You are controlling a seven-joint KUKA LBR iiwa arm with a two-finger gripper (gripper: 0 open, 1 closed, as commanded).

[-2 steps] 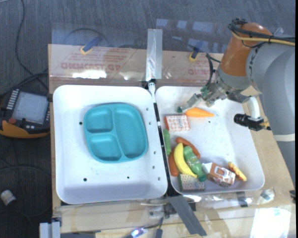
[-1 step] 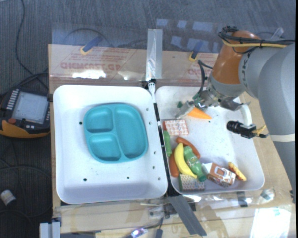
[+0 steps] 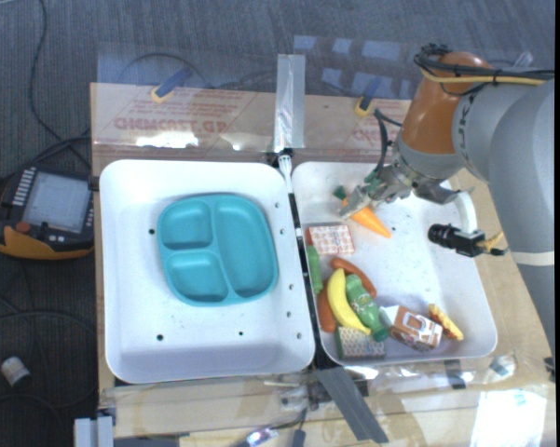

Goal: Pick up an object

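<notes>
Camera view: the gripper (image 3: 371, 196) hangs low in the right bin (image 3: 447, 277), just beside a toy carrot (image 3: 371, 221). I judge this the reaching step; next it must close on the carrot and lift.

I am watched by 1 fixed camera, set high above the bench and looking down at a slant, far enough back to take in both white bins whole, the left bin (image 3: 121, 277) and the right bin (image 3: 466, 287), with the dark floor (image 3: 37, 54) running along the top and left of the frame. The bench's far edge lies toward the top of the view. My arm (image 3: 503, 147) enters from the view's right side, large and close to the lens.
</notes>
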